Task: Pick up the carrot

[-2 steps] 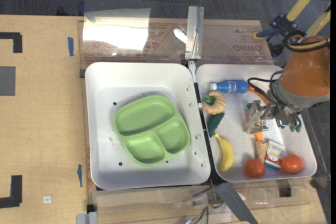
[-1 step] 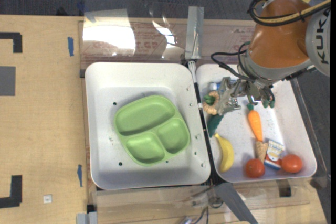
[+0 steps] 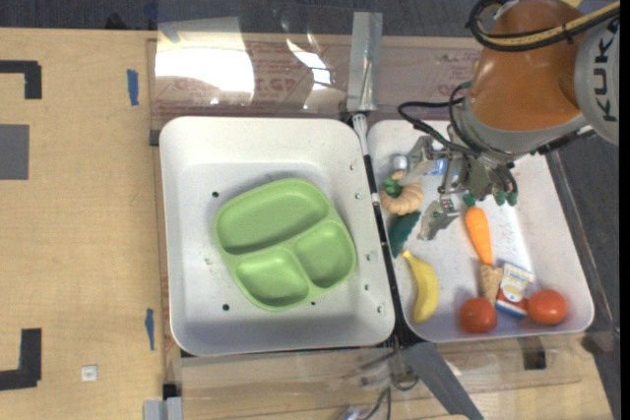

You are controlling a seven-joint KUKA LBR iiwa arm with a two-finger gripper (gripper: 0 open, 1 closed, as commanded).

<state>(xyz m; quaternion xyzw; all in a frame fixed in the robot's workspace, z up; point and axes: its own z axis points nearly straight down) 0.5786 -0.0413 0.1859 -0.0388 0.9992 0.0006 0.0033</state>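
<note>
**Gripper hovers beside the carrot**

The gripper (image 3: 455,202) hangs over the right bin (image 3: 571,261); whether it is spread I cannot tell. The orange carrot (image 3: 478,233) lies just beside it, tapering downward. Around it: banana (image 3: 424,285), two tomatoes (image 3: 478,315), small carton (image 3: 514,288). The left bin (image 3: 187,211) holds a green divided plate (image 3: 283,243).

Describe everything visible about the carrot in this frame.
The carrot is a small orange toy, smooth and plastic-looking, lying flat in the right bin. Its length runs from upper left to lower right, and its lower end meets a tan piece beside a small carton. The gripper hangs just above its upper end; no grasp is visible.
</note>
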